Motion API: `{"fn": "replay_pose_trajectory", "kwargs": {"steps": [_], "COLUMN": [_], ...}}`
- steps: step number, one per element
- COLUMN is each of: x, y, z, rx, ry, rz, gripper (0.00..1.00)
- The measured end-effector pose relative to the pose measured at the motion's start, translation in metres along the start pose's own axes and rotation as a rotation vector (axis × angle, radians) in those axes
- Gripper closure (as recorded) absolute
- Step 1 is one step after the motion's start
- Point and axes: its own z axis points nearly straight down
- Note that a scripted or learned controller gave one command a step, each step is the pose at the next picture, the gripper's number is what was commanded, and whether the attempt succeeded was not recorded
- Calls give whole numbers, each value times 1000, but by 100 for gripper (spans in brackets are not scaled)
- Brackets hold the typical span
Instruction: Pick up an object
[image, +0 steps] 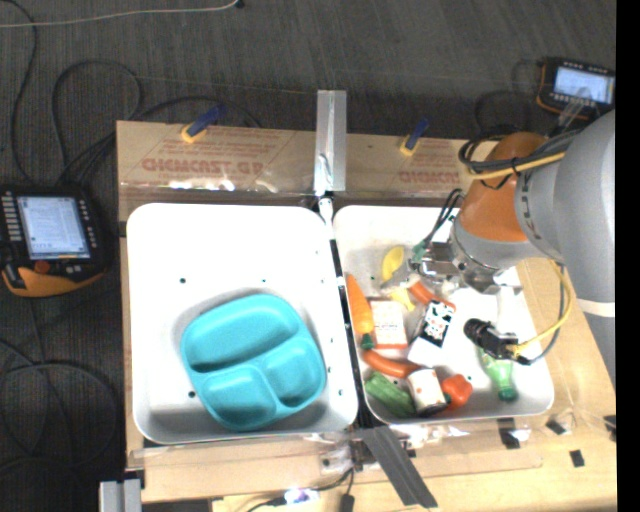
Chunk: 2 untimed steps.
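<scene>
In the right bin (540, 400) the hand (432, 268), its opening impossible to judge, sits low over a heap of small toy foods, where the light, stiff, smooth plastic carrot (359, 306) looks best pinched across its middle.

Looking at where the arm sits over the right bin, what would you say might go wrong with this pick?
The tool hangs over a tight pile, with a yellow piece, an orange carrot and a white carton close together, so it may catch two items or none. The right bin is crowded, so items could be knocked aside. The yellow cable looping nearby might snag.
</scene>
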Motion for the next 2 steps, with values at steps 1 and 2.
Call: {"fn": "replay_pose_trajectory", "kwargs": {"steps": [1, 2], "x": [54, 31], "y": [-31, -18], "z": [-94, -6], "rx": [12, 7], "ry": [-5, -5], "rz": [272, 192], "gripper": [0, 0]}}
